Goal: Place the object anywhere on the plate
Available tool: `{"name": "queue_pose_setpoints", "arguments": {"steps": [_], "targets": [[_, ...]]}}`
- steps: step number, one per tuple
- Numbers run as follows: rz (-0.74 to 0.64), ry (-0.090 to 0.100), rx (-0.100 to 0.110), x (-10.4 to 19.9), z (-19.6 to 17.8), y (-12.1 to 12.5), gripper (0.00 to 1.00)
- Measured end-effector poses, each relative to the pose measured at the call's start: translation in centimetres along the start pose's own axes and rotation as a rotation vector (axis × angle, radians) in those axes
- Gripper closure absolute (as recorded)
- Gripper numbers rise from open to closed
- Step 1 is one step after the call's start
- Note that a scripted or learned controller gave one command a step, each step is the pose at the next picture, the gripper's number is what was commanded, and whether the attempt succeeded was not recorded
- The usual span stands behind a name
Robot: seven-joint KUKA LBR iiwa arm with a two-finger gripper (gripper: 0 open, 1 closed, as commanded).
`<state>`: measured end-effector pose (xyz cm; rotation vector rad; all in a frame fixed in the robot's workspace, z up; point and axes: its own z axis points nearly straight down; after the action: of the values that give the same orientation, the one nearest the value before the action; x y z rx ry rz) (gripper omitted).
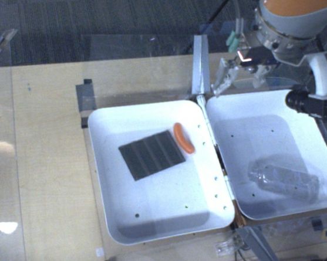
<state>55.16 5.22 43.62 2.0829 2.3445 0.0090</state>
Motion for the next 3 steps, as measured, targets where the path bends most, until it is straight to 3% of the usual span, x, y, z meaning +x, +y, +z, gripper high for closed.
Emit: {"name": "queue_pose_setpoints", "arguments": {"steps": [1, 2, 3], "targets": [[0.431, -0.001, 0.003, -0.2, 0.1, 1.4, 0.0], [0.736, -0.002, 0.004, -1.3, 0.1, 3.1, 0.0], [1.169, -0.002, 0.003, -3.3, 0.2, 5.3, 0.0]]}}
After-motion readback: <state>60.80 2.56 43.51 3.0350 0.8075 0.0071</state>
